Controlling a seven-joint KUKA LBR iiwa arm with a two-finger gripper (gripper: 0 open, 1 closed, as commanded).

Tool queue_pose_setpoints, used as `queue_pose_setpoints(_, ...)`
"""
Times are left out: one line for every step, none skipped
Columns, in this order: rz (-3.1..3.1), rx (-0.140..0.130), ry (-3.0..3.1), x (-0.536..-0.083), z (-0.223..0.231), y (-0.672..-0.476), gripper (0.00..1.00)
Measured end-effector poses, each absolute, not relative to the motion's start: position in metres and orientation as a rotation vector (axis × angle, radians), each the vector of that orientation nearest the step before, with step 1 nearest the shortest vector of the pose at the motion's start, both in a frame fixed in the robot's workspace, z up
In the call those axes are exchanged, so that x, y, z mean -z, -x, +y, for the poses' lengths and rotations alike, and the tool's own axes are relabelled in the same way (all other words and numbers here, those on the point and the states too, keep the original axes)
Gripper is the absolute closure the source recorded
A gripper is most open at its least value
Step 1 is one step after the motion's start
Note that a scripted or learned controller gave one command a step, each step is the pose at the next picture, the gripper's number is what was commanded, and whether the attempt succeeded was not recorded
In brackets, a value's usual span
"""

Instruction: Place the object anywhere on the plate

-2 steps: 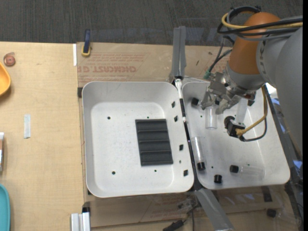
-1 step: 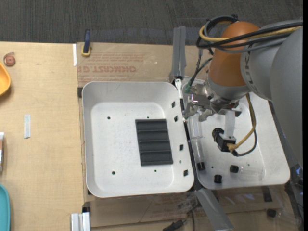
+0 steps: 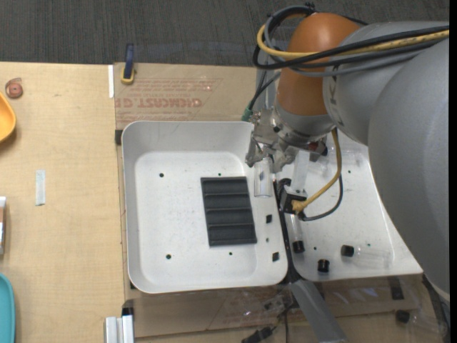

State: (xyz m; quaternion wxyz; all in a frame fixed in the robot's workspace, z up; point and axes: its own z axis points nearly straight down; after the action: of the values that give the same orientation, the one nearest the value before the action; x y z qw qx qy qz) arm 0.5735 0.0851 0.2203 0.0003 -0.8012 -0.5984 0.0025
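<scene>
The dark, ribbed rectangular plate (image 3: 228, 211) is lying flat on the floor of the left shallow white plastic bin (image 3: 153, 191), slightly right of the bin's centre and a little toward its near side. Its long axis is running from far to near, and four raised bands are showing across its top. Nothing is resting on it.

Just beyond the plate's far right corner, the two-finger metal gripper (image 3: 265, 171) is hanging over the rim where the two bins meet. Whether its fingers are spread or closed cannot be told from this angle, and no object is visibly showing between them. A small pale rectangular piece is sitting directly below the gripper, beside the plate's far right corner; its nature is unclear.

Above the gripper, the orange band of the grey arm (image 3: 318, 59) is bulking over the far edge of the bins, with yellow and black cables (image 3: 314, 52) looping around it. The arm's broad grey body is covering much of the right shallow white bin (image 3: 350, 227), whose visible floor is showing a few small black knobs.

A brown cardboard sheet (image 3: 171, 95) is lying under the far side of the left bin. The light wooden bench (image 3: 64, 191) is extending to the left.
</scene>
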Motion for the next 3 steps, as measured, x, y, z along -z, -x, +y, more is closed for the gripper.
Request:
queue_pose_setpoints(-2.039, -0.008, 2.389, -0.247, 0.141, -0.535, 1.0)
queue_pose_setpoints(-2.568, -0.005, 1.811, -0.355, 0.139, -0.562, 1.0)
queue_pose_setpoints(-2.64, -0.007, 1.7, -0.259, 0.185, -0.544, 1.0)
